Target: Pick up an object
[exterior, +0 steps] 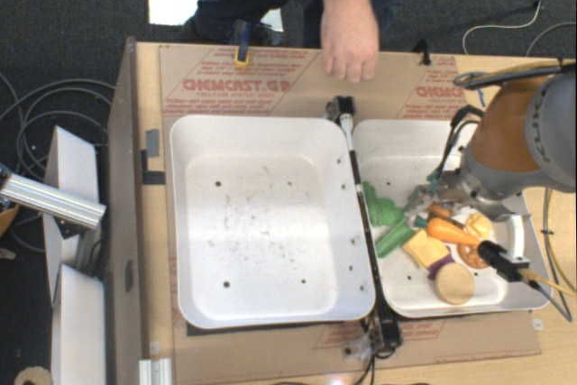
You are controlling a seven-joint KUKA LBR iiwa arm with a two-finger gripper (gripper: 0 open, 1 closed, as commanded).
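My gripper (425,201) hangs low in the right bin (397,149), just above a pile of toy food. Under and beside it lie green pieces (386,221), an orange carrot-like piece (451,232), a yellow block (422,248) and a tan round piece (454,284). The arm's grey and orange wrist (505,140) covers the bin's right part. Nothing shows as held between the fingers.
The left bin (261,221) holds only small specks. A person's hand (350,45) hangs over the bench's far edge, close to the bins' divider. Cardboard lines the bench around both bins. Cables lie on the floor at left.
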